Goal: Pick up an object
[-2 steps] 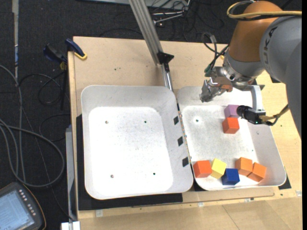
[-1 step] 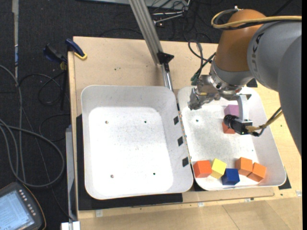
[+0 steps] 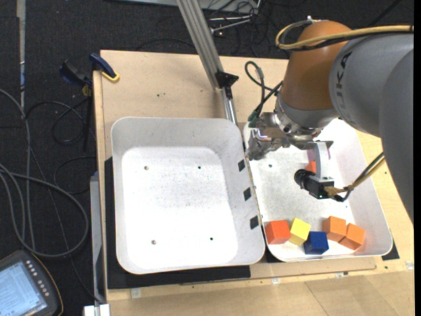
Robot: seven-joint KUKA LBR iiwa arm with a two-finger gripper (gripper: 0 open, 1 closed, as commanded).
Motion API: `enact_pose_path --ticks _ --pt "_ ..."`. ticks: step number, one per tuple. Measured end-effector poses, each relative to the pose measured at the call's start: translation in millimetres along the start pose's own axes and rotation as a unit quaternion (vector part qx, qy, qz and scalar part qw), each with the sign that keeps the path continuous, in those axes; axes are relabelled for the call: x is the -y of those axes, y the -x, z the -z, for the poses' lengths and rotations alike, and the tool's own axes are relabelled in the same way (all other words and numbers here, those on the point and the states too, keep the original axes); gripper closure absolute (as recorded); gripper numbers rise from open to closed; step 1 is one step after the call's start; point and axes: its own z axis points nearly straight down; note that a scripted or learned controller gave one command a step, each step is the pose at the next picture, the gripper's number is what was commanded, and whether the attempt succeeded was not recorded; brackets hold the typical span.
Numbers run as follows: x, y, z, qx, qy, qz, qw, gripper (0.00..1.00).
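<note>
Several small blocks lie along the near edge of the right bin (image 3: 368, 196): an orange block (image 3: 277, 231), a yellow block (image 3: 299, 230), a blue block (image 3: 316, 242) and two more orange blocks (image 3: 337, 226) (image 3: 354, 236). My gripper (image 3: 258, 143) hangs low over the far left part of this bin, close to the wall it shares with the left bin. It is well away from the row of blocks. A small orange patch (image 3: 311, 168) peeks out beside the wrist bracket, and I cannot tell what it is.
The left bin (image 3: 131, 133) sits beside the right one, with black clips along the shared wall. A slanted metal rail (image 3: 200, 35) crosses behind the bins. A blue and yellow clamp (image 3: 99, 68) lies at the bench's far left corner.
</note>
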Motion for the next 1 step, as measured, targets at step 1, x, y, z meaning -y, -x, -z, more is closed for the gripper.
enact_pose_path --ticks 1 --pt "25.9 -52.1 -3.7 0.000 -0.001 0.000 1.0000 1.00"
